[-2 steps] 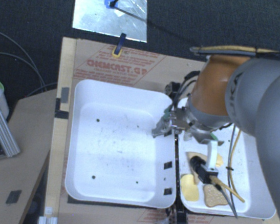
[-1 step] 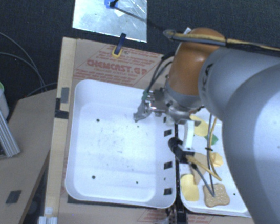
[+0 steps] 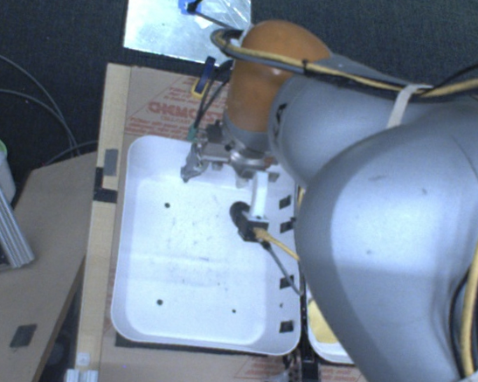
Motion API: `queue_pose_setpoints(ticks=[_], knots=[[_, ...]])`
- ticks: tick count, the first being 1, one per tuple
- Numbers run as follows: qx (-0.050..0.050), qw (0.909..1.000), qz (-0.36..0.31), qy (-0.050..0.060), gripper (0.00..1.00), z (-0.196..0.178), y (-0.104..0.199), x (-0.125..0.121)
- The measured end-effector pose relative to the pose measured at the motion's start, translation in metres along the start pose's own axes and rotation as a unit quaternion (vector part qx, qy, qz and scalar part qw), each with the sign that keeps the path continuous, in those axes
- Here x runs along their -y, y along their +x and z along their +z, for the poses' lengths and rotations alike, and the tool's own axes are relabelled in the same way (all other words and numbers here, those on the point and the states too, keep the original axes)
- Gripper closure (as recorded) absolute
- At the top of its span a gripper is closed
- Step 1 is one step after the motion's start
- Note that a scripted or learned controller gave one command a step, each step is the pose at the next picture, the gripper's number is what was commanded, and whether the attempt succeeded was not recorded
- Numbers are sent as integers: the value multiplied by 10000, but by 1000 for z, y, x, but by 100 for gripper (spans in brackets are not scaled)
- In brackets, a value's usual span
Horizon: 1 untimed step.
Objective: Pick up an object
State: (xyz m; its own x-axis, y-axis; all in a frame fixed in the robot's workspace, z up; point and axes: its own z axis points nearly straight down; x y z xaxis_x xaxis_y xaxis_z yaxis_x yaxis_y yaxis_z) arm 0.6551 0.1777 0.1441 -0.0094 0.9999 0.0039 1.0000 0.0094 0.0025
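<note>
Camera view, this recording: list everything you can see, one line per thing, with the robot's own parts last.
white bin: one in full view, white, centre of bench.
second bin: one, white, mostly hidden under the arm at right.
cardboard sheet: one, brown with red print, under the bins.
foil sheet: one, silvery, top.
arm: one, grey with orange band, from right.
gripper: one, metal, over the white bin's upper edge.

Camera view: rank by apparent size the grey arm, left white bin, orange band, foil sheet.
1. grey arm, though it is nearest the camera, which inflates it
2. left white bin
3. foil sheet and orange band: too alike to rank
</note>
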Motion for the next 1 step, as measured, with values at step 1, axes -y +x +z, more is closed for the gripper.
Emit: queue_pose_setpoints(ticks=[1], knots=[[30,10000,71,-15,0,-44,-81,-1]])
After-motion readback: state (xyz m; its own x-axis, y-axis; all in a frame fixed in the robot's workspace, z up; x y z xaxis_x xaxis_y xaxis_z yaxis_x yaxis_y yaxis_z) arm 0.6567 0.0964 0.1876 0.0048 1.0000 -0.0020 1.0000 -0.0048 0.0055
